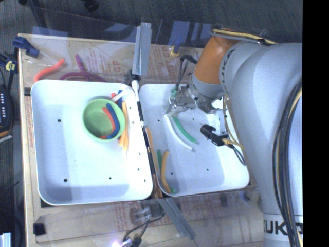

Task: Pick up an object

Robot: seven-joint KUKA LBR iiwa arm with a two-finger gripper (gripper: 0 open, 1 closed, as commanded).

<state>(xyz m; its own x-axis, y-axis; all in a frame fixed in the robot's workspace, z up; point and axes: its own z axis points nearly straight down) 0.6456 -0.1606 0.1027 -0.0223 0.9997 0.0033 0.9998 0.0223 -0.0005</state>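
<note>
Fixed overhead, slanted onto both bins (pixel 41 138)

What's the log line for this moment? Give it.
arm: over right bin | gripper: above green strip | grasp: unconfirmed | left bin: green bowl

Left bin (pixel 61 184): holds a bowl (pixel 97 118) at upper centre, curved sticks (pixel 109 115) inside it | right bin (pixel 226 176): just beside left bin, strips (pixel 183 131) at upper centre, two sticks (pixel 164 170) along its left wall | gripper (pixel 177 103): over right bin's upper part | arm (pixel 257 86): frame right.
</note>
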